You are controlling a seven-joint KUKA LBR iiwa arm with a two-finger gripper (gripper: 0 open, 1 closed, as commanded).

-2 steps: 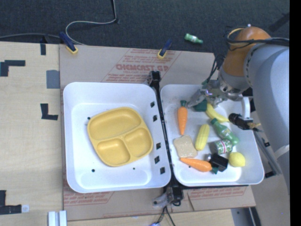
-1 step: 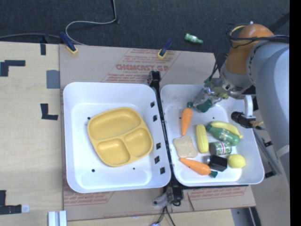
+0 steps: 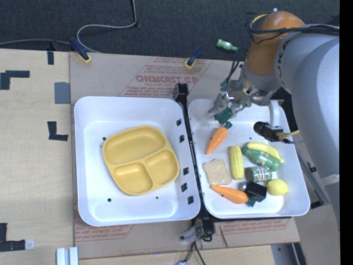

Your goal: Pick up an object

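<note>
My gripper (image 3: pixel 223 112) hangs over the far left part of the right bin (image 3: pixel 292 206), just above the green top of an orange carrot (image 3: pixel 216 139) that lies slanted below it. Nothing shows as held. In the same bin lie a slice of bread (image 3: pixel 217 171), a corn cob (image 3: pixel 236 162), a second carrot (image 3: pixel 230 194), a yellow banana (image 3: pixel 265 148), a green bottle (image 3: pixel 262 158), a small can (image 3: pixel 259 174), a lemon (image 3: pixel 277 187) and a small black item (image 3: pixel 255 191).
The left bin (image 3: pixel 88 203) holds a yellow divided plate (image 3: pixel 142 159). A black divider (image 3: pixel 185 131) runs between the two bins. The grey arm (image 3: pixel 314 87) covers the right bin's far right side.
</note>
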